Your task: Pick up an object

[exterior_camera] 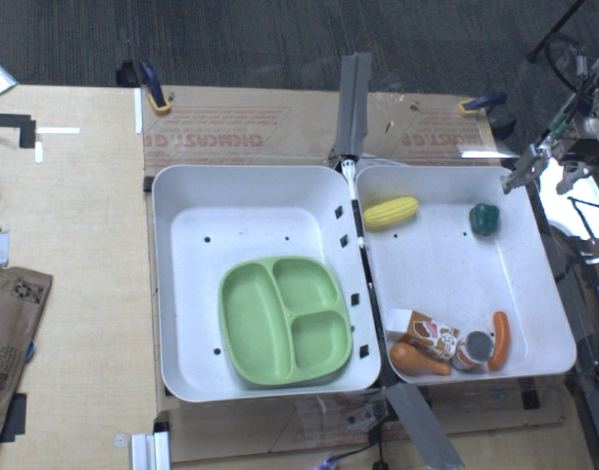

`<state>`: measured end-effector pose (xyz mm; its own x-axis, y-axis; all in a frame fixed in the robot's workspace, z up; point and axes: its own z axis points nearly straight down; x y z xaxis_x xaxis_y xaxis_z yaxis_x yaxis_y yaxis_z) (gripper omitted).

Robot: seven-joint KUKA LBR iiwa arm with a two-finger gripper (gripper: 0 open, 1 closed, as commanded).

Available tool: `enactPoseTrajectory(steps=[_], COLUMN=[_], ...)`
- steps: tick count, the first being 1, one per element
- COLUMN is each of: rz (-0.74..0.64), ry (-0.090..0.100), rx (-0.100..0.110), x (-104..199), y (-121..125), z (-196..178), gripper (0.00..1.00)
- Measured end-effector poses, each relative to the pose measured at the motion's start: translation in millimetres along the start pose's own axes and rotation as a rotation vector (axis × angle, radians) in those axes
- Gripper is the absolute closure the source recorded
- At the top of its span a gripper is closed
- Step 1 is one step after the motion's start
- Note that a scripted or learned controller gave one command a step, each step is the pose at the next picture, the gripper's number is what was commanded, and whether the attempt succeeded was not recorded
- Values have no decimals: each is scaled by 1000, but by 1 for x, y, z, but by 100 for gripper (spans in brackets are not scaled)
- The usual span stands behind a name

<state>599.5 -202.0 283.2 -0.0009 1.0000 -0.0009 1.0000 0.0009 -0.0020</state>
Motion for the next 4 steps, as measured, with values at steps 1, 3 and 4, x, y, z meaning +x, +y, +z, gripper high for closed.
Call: enactPoseTrajectory(steps=[1,3,4], rz=[5,22,21], ry=[0,-3,-4], rx=[0,-22,-30], x=[19,105,105], y=[60,66,68], z=[128,179,166], gripper=[0,0,100])
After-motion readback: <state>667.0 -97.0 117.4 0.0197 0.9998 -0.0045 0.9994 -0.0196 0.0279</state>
